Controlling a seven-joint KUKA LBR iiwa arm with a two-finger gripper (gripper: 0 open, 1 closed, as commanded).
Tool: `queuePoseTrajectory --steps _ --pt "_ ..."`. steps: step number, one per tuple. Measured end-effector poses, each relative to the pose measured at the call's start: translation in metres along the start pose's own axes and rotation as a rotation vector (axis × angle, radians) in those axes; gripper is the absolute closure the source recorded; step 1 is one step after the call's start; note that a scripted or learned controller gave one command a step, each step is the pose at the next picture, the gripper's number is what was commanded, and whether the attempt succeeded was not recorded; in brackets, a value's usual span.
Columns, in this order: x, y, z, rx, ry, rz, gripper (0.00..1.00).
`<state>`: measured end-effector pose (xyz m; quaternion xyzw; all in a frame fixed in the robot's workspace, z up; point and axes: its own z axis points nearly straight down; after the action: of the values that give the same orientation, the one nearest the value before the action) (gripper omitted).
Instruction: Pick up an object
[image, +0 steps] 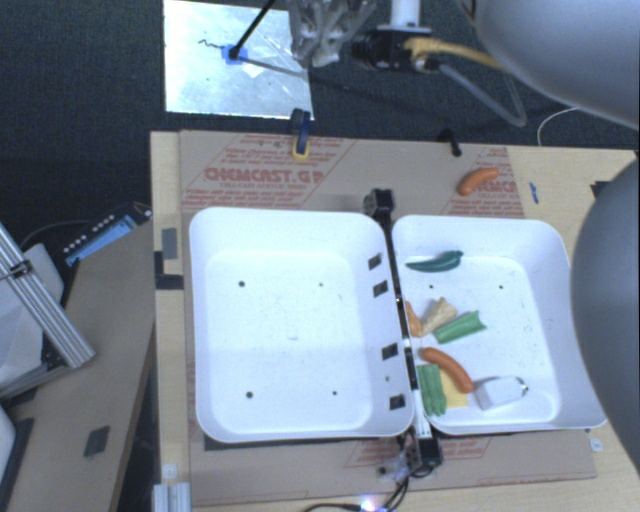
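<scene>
Two white bins on the tabletop (170, 330): left bin (290, 325), right bin (540, 300) holding the small items. Gripper (322, 40) at top, well apart from both; fingers' state: cannot tell. Right bin contents: orange sausage (447, 367), dark green pepper (434, 262), white block (499, 392).

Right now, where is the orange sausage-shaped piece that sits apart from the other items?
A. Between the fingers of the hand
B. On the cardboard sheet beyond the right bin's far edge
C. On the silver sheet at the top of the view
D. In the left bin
B: the stray orange sausage-shaped piece lies on the cardboard sheet just past the far rim of the right bin.
</scene>
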<state>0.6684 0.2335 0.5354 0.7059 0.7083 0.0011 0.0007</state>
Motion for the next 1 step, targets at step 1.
queuePoseTrajectory --steps 1 --pt "0.0017 -0.0647 0.027 0.005 0.001 -0.004 1.0"
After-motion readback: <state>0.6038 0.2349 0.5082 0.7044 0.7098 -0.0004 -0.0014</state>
